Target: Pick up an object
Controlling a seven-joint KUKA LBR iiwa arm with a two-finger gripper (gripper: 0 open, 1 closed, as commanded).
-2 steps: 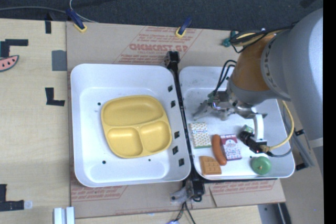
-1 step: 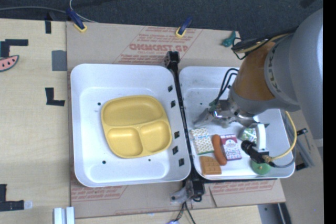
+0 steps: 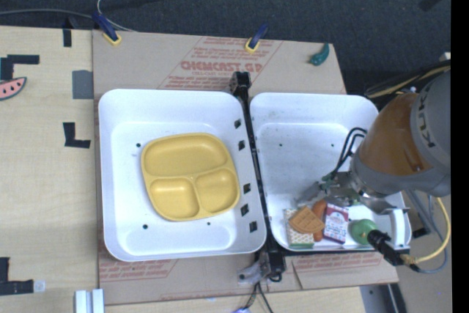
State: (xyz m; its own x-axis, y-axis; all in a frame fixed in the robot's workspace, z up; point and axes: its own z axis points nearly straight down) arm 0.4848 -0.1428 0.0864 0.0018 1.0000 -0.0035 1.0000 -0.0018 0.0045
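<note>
Several small items lie along the front edge of the right bin (image 3: 308, 117): a brown waffle-like piece (image 3: 301, 221), a small orange piece (image 3: 319, 208), a red and white carton (image 3: 336, 223) and a green round thing (image 3: 360, 230). My gripper (image 3: 317, 194) hangs low over the bin's front right part, just above the orange piece and the carton. The bulky wrist with its orange band (image 3: 392, 139) covers the bin's right side. Nothing shows as held.
In the left bin (image 3: 121, 121) lies a yellow divided plate (image 3: 191, 176). A black hinge strip (image 3: 247, 157) runs between the bins. A teal object (image 3: 319, 54) and two yellow clips (image 3: 256, 39) sit on the cardboard behind. Cables trail at the right.
</note>
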